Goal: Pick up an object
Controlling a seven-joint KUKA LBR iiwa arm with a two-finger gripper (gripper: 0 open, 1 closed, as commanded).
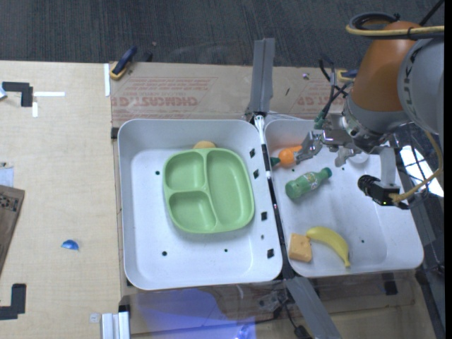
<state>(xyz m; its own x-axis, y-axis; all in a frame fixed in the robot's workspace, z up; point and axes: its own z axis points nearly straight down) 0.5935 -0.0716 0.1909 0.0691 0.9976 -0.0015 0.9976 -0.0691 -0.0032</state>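
The arm hangs over the far part of the right bin, its gripper low beside the orange carrot-like piece that lies against the bin's left wall; whether the jaws are open or closed cannot be told from this angle, and nothing is seen held between them; the step in hand looks like the approach, with the grasp not yet made. Candidates lie in that same bin: the green bottle on its side just below the gripper, the banana near the front, and a yellow-orange wedge, perhaps cheese, touching the banana's left end. The left bin carries a green divided plate with a small yellowish thing peeking behind its far rim. The next move likely calls for settling squarely over the carrot or the bottle, descending, closing firmly, then lifting; the carrot's nearness to the wall could crowd the jaws.
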